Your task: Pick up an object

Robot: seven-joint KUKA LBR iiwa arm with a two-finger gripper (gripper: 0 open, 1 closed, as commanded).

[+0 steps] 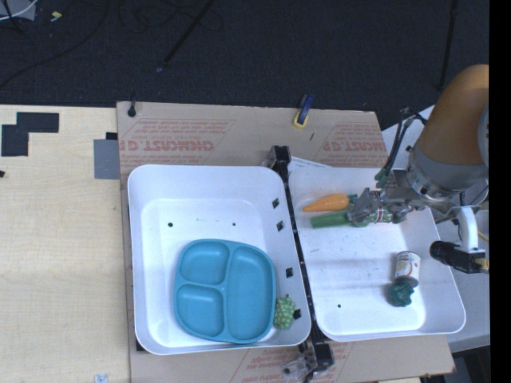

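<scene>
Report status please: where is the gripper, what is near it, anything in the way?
Gripper low in right bin, at green stick's end. Grasp unconfirmed. Toy carrot touching alongside. Can and teal lump well apart.

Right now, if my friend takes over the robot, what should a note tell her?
Tool: low in the right bin, at the end of the green stick. Can't tell if it grips anything.
Right bin: carrot beside the stick, small can, teal lump.
Left bin: blue tray, green grapes at its corner.
Done: nothing lifted.
Left: grab one thing and raise it.
</scene>
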